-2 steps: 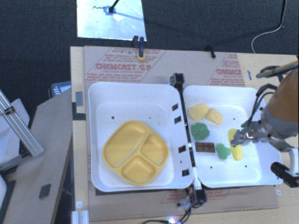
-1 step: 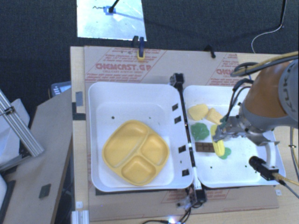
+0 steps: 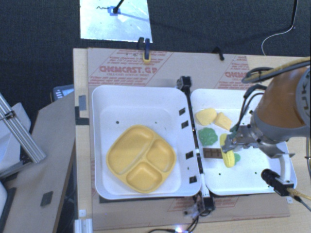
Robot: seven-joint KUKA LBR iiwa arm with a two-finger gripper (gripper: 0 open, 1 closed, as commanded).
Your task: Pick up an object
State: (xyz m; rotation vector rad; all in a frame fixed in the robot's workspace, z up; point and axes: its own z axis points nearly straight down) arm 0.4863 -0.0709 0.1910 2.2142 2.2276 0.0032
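Camera view: a yellow corn piece lies in the right bin, beside a brown block and a green lump. Over it hangs the claw; its state I cannot tell. Left bin carries a yellow divided tray on the counter.

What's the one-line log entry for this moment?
arm: over right bin | gripper: low above yellow corn piece | grasp: unconfirmed | left bin: yellow tray
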